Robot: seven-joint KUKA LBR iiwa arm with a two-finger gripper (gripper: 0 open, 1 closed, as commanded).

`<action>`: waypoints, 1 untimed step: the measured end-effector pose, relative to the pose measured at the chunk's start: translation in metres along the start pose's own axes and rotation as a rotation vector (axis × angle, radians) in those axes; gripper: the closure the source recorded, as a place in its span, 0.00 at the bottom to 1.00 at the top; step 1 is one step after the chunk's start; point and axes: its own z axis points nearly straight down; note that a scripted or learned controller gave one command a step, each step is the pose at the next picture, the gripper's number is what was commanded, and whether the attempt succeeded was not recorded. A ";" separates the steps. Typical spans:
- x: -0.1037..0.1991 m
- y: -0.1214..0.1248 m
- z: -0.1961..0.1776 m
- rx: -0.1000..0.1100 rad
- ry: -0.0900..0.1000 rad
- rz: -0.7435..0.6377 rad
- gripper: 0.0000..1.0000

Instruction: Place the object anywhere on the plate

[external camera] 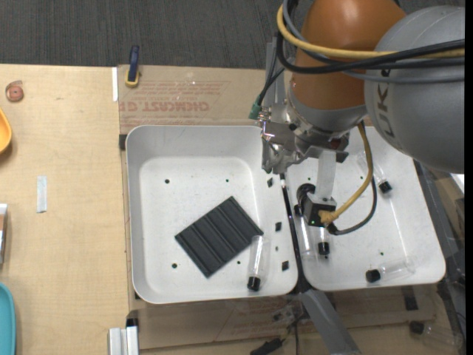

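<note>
On the tan table (pixel 59 257), the white shallow left bin (pixel 137 198) holds a clear plastic tube with a black cap (pixel 255 262) at about 5 o'clock. The tube lies just beside the right corner of the dark ribbed rectangular plate (pixel 219 235), not on it. In the white shallow right bin (pixel 436 254), a second clear black-capped tube (pixel 384 274) lies at 6 o'clock and a third such tube (pixel 383 186) toward 2 o'clock. The grey arm's gripper (pixel 275 165) hangs over the divider between the bins, at the left bin's 2 o'clock. I cannot tell whether it is spread or closed. A blue clamp (pixel 134 63) sits at the table's far edge.
</note>
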 end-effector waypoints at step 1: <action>0.000 0.000 0.000 0.000 0.000 -0.001 0.00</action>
